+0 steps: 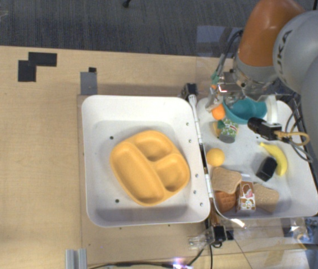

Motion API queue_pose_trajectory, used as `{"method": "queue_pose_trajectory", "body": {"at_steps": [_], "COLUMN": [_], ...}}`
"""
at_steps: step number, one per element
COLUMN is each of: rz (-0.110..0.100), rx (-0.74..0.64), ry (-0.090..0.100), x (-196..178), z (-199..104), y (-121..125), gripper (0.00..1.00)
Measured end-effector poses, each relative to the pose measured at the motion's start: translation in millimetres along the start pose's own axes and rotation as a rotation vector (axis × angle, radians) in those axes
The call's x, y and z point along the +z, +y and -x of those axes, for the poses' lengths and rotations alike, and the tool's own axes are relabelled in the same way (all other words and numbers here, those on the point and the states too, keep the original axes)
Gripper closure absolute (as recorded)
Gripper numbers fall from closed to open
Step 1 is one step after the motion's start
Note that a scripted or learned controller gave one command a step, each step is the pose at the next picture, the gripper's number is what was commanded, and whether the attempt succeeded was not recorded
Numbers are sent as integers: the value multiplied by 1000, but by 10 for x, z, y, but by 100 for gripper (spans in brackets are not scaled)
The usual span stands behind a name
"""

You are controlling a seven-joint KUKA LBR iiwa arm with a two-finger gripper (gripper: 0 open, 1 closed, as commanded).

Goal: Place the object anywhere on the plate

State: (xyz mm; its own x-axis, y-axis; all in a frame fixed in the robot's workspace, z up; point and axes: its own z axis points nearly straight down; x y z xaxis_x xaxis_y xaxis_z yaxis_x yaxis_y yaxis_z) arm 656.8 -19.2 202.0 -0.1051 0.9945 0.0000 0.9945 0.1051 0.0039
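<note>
Closest to the lens is the big grey arm [310, 43] with its orange band, coming in from the right and bent down over the far end of the right bin [310, 203]. Its pincer [231, 94] hangs right above a crowded corner: teal cup [247, 110], small orange ball [219, 112], a little can [226, 130]. Can't tell if the pincer is apart or together, or which object it's after.

My worry: that clutter means it nudges a neighbour or grabs nothing. Yellow divided plate [149, 166] sits in the left bin [94, 150], well apart, nothing on it yet.
</note>
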Motion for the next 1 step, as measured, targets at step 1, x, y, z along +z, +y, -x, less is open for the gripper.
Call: {"method": "queue_pose_trajectory", "body": {"at_steps": [1], "rz": [3], "rx": [0], "ry": [-1], "x": [-12], "z": [1], "y": [6], "gripper": [0]}}
